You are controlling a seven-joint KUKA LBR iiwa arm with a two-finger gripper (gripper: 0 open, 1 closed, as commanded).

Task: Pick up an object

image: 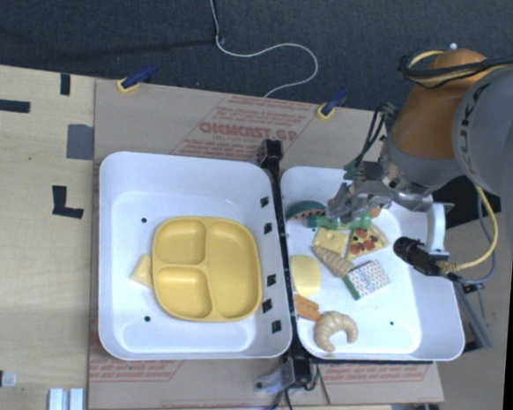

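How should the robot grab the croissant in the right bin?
The croissant lies flat near the front wall of the right bin, curved like a crescent. Probably best to come straight down from above and pinch across its thick middle, not the thin tips. The gripper is over the food pile farther back, so it would need to move forward first.

Bench and backdrop
A white cable (267, 52) loops at upper centre; black tape marks (5, 113) sit at left on the bench (23, 252).
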